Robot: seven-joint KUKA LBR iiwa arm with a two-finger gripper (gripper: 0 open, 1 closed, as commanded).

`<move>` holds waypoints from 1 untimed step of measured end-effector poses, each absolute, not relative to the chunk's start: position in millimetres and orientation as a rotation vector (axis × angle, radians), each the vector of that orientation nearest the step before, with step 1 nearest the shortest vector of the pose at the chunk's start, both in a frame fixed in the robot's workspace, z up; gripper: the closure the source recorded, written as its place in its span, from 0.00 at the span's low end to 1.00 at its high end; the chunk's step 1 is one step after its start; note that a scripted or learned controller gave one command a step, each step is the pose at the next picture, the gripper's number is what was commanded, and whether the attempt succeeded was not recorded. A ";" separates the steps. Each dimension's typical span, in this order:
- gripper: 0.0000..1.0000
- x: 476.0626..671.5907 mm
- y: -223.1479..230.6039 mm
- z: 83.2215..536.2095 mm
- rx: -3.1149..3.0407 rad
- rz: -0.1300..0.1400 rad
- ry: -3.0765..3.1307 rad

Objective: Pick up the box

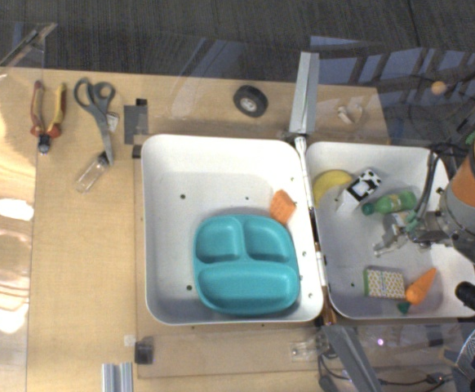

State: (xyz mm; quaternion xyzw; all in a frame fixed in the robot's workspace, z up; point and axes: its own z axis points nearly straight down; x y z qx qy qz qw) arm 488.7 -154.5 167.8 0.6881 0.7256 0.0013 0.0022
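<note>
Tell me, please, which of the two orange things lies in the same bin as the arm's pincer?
The carrot, at the right bin's front edge beside the patterned box; the other orange piece lies in the left bin.

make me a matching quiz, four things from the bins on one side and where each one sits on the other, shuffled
Things:
1. teal divided tray
2. small box
3. yellow object
4. green bottle

Places:
A. right bin, near edge, beside the toy carrot
B. right bin, far left corner
C. left bin, filling its near half
D. right bin, lying across the middle, left of the pincer

Pairs: 1-C, 2-A, 3-B, 4-D
</note>
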 end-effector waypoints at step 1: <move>0.00 488.8 -150.0 168.2 2.088 0.004 2.341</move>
